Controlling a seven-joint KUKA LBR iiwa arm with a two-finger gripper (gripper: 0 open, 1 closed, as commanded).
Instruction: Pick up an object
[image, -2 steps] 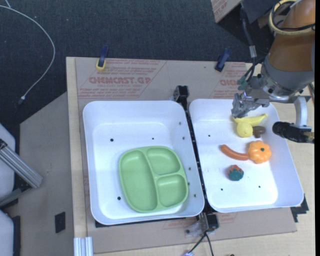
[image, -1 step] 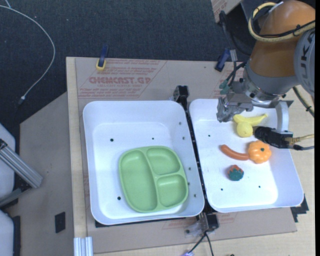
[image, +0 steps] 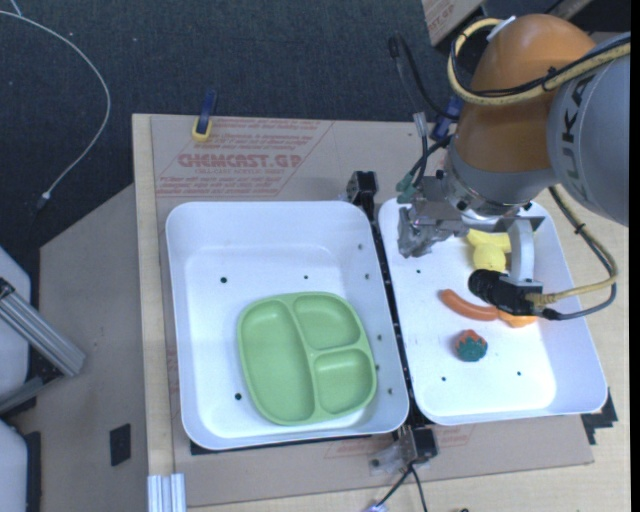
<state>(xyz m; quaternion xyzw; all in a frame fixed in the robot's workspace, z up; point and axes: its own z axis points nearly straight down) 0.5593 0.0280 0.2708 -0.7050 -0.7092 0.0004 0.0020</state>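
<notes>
**Grey KUKA arm with an orange wrist band**

The arm (image: 600, 120) is a smooth, rounded grey casting, with part of the dark "KUKA" lettering showing on its side. Just above the tool sits a glossy orange band (image: 525, 90), domed and catching a bright highlight. A yellow-and-black cable (image: 470, 55) loops over the top of that band. Below the band a pale grey flange narrows to the gripper (image: 418, 236), a boxy assembly of dull grey metal with small dark fittings. Thin black wires run up beside it. A black connector (image: 497, 288) with a yellowish cable hangs to the tool's side.
</notes>
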